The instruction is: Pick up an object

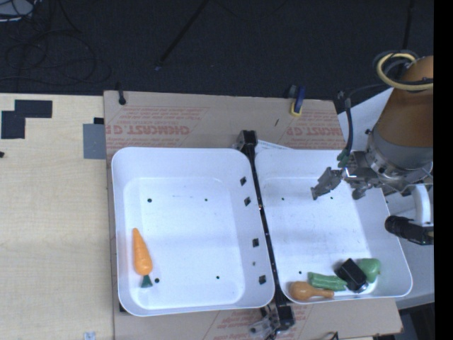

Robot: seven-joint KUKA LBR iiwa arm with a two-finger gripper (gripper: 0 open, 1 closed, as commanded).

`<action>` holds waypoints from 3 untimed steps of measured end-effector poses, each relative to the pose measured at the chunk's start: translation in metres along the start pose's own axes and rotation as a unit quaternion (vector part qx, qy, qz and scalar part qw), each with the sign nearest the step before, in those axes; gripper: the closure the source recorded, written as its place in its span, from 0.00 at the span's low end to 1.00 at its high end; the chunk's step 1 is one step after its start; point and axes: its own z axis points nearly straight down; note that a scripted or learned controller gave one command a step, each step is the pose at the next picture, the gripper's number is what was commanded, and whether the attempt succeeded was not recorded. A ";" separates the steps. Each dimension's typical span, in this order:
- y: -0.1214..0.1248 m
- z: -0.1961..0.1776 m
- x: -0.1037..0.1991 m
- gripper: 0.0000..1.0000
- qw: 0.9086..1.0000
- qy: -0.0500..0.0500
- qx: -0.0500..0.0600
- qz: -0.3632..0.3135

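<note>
A printed cardboard sheet [212,122] lies under both bins on the pale wooden bench [49,211], a blue-yellow clamp [296,100] at its far edge.

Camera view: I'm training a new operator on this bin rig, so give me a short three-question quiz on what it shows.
1. True or false: the orange carrot lies in the left bin.
2. Where does the black block lie? A) left bin B) right bin's near right corner C) on the cardboard
3. Fill in: the gripper is above the ____ bin.

Key: 1 true; 2 B; 3 right.
</note>
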 end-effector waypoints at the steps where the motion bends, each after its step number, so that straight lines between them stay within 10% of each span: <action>1: 0.016 0.155 -0.042 0.00 1.000 0.000 0.002 0.001; 2: 0.017 0.137 -0.044 1.00 1.000 0.000 0.000 0.004; 3: 0.064 0.149 -0.009 1.00 1.000 0.000 -0.002 -0.002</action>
